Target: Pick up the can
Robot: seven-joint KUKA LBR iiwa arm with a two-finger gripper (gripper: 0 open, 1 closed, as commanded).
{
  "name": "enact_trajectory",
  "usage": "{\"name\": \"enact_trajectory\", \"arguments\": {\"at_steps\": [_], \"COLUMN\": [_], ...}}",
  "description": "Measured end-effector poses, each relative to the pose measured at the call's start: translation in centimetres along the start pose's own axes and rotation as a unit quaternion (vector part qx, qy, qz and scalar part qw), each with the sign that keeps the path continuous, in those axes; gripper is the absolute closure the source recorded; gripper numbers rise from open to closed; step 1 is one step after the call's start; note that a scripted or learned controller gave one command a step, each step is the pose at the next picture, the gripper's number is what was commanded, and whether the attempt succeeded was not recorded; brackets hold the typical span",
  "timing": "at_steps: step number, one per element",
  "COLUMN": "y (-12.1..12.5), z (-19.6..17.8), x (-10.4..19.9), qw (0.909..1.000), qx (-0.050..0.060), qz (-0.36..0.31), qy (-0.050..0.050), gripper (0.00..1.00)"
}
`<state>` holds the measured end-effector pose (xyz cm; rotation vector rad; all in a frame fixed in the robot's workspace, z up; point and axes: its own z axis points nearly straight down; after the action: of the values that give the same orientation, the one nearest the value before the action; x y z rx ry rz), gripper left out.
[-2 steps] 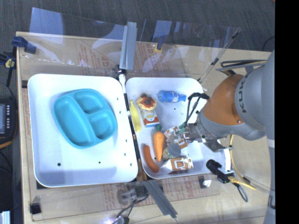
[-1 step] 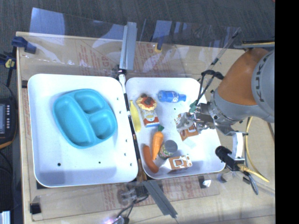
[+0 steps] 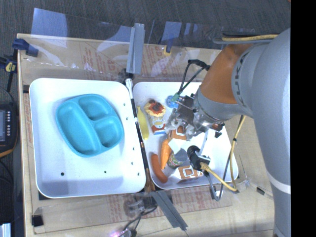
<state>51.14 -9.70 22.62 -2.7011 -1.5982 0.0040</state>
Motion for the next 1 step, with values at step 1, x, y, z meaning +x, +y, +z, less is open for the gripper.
{"name": "enact_trajectory", "arguments": {"at_steps": [1], "y": [0.01], "z": [-0.87], "x": [0.1], "qw": [1.0], "qx": [0.002], "qz": [-0.004], "qy": [0.0], "gripper": [1.0]}}
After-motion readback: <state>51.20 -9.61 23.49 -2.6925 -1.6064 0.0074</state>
